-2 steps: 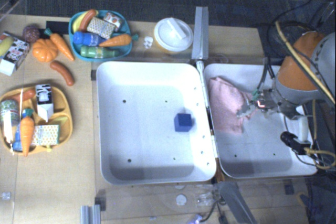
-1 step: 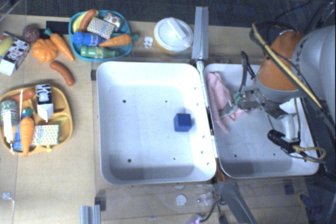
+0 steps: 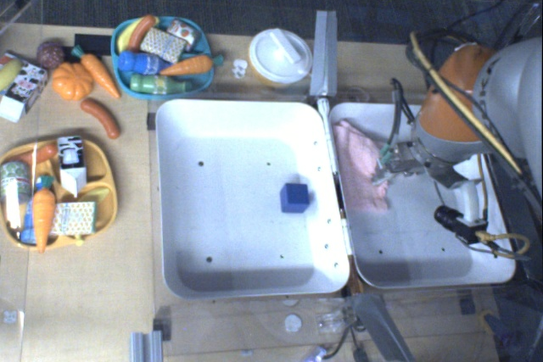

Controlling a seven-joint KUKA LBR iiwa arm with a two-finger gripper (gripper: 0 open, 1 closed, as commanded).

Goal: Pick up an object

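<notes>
So the pink cloth (image 3: 361, 165) is lying bunched along the left wall of the right bin (image 3: 424, 258), long axis running front to back. Blue cube (image 3: 295, 197) sits alone in the left bin (image 3: 221, 267), a bit right of center, well apart from the cloth. The gripper (image 3: 383, 169) is right at the cloth's right edge, can't tell if it's open or closed. The arm (image 3: 462, 110) leans in from the right, over the right bin. Toy food trays sit on the counter (image 3: 136, 208) off to the left
</notes>
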